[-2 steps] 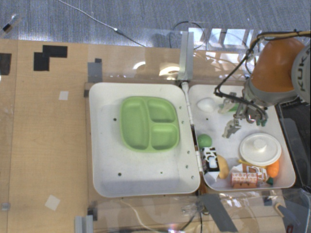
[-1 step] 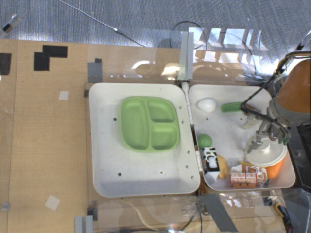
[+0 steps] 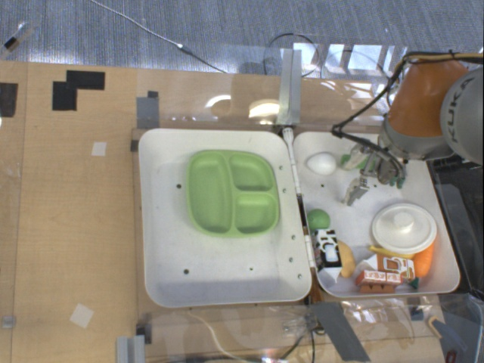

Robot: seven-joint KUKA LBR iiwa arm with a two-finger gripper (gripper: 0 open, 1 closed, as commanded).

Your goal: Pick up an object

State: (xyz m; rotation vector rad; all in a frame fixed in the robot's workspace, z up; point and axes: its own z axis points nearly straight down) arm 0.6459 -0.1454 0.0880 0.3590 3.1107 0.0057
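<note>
The gripper (image 3: 361, 184) hangs over the right bin (image 3: 448, 278) with its fingers apart and nothing between them. A white egg (image 3: 321, 162) lies at its ten o'clock; a white lidded cup (image 3: 404, 229) stands at its four o'clock. The left bin (image 3: 162, 278) holds a green divided plate (image 3: 231, 192)

Bright, even overhead light, glare on the clear guard (image 3: 249, 110) behind the bins, edges perhaps slightly soft.

1. Wooden bench (image 3: 68, 233), marked with black squares (image 3: 76, 88) near its far left edge.
2. Grey carpet (image 3: 189, 10) beyond, crossed by a thin cable (image 3: 113, 12).
3. Metal post (image 3: 289, 85) upright behind the bins.
</note>
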